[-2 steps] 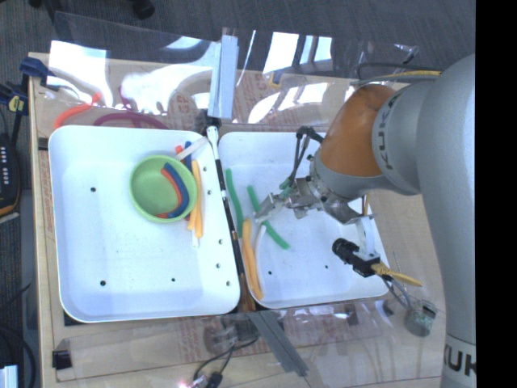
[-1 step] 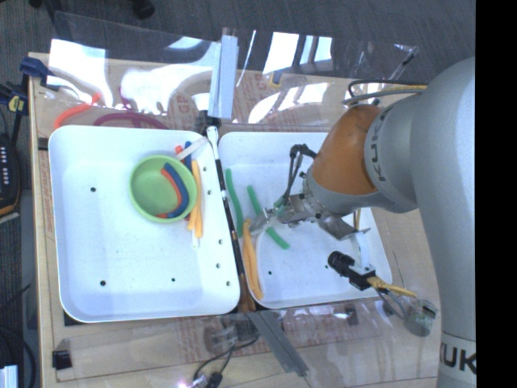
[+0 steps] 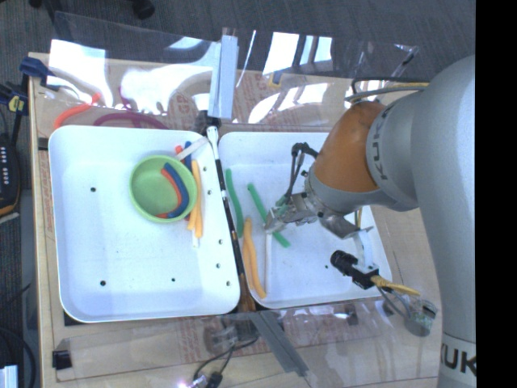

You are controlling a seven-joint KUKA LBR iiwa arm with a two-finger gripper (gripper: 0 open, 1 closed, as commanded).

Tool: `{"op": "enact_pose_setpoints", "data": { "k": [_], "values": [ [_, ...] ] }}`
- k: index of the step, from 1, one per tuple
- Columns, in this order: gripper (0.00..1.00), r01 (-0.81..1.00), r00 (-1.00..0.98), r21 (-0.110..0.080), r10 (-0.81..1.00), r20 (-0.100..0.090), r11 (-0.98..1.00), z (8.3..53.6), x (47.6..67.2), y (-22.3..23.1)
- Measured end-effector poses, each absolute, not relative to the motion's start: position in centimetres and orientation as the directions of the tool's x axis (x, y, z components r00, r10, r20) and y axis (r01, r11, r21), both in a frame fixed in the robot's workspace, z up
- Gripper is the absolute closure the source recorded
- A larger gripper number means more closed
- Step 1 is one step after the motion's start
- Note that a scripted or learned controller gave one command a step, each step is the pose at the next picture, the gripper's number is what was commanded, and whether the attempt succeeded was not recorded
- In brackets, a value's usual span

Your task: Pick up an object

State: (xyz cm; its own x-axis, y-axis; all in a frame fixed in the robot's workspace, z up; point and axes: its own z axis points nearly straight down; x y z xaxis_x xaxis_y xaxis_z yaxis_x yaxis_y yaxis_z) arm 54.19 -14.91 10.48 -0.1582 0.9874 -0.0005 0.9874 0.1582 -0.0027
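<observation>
Grey arm reaches into the right bin (image 3: 323, 148); its gripper (image 3: 283, 214) sits low over green sticks (image 3: 257, 202), grip state unclear. An orange stick (image 3: 253, 259) lies near the bin's left wall

bowl (image 3: 164, 188) in left bin (image 3: 89, 249), sticks (image 3: 255, 261) right

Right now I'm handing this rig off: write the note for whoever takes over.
Gripper: low in the right bin, over the green sticks; nothing visibly between its parts, so count no grasp.
Right bin also has an orange stick along its left wall.
Left bin: green bowl with red and blue pieces inside, an orange stick beside it.
Done: arm is down at the sticks.
Left: secure one object and lift it clear.
</observation>
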Motion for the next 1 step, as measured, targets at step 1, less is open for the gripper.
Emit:
{"op": "enact_pose_setpoints", "data": {
  "k": [1],
  "values": [
    [1.00,1.000,0.025,-0.002,1.000,-0.001,-0.025,20.74,57.69,-11.72]
  ]
}}
